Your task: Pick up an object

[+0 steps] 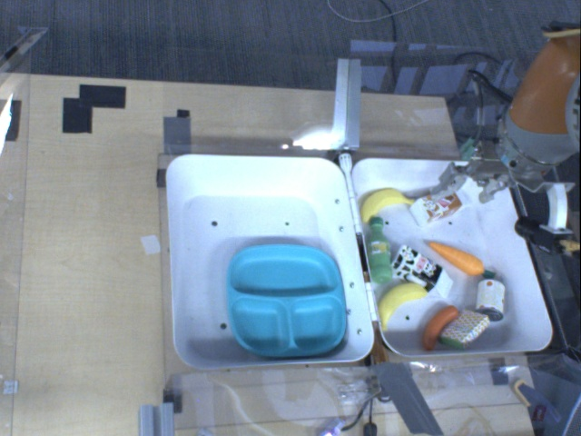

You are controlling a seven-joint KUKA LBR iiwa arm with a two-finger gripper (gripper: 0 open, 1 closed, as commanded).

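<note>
At the upper right of the frame the grey arm with its orange band reaches in over the right bin (543, 330), and the hand (474, 178) hangs low over that bin's far end. Its two fingers stand spread apart, with nothing between them. Just below and to the left of the hand lies a small white carton (436, 208) with a brown print, close to the nearer fingertip but not gripped; whether they touch cannot be told.

The rest of the right bin is crowded: a yellow lemon (382, 203) at the upper left, a green bottle (377, 252) along the left wall, a black-and-white cow-print carton (418, 265) in the middle, an orange carrot (456, 258) beside it, a second yellow fruit (399, 302) lower down, and a red sausage (439, 326), a scouring sponge (466, 328) and a small white can (491, 295) near the lower edge. The left bin (195, 262) holds a blue divided tray (286, 299). Both bins sit on the wooden table (82, 271).

By the look of it, the approach is under way and no grasp is made yet. The next move calls for shifting the hand left and down to straddle the small white carton, then closing and lifting. The carton lies flat, so the fingers may slide over it.
</note>
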